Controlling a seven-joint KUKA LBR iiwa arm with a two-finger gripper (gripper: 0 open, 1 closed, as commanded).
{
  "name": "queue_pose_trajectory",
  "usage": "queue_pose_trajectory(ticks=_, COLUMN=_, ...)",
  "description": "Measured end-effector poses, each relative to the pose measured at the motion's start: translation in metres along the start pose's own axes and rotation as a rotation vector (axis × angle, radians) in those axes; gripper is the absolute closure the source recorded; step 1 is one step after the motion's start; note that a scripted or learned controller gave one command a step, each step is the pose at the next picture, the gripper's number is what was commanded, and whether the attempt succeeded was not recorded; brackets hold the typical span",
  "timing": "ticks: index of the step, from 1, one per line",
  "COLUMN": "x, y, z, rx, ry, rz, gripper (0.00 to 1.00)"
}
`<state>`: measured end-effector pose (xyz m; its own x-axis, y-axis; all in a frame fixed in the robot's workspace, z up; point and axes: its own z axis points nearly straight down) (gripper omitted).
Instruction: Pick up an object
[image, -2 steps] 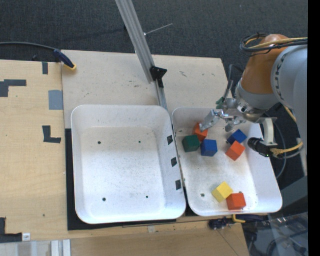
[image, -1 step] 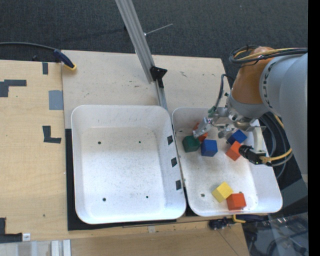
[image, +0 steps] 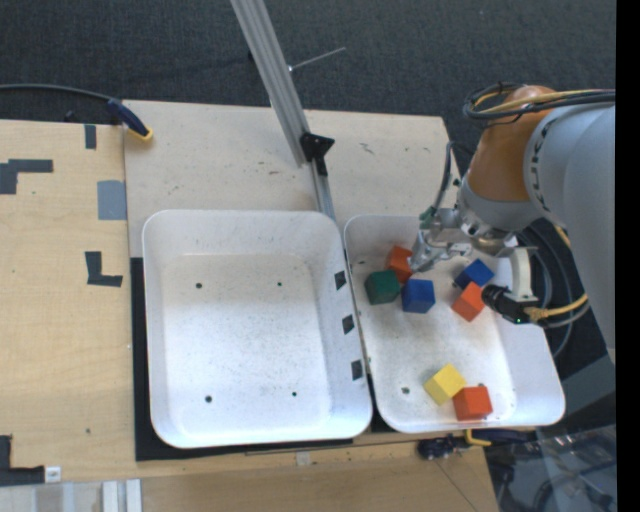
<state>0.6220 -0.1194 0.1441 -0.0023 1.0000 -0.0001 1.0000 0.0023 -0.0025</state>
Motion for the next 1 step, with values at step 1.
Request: queue_pose_trajectory(ticks=1, x=0.0032, y=-0.0012, z=-0.0630, rx=-0.007, ry=-0.001, rz=0.001, gripper=1.00)
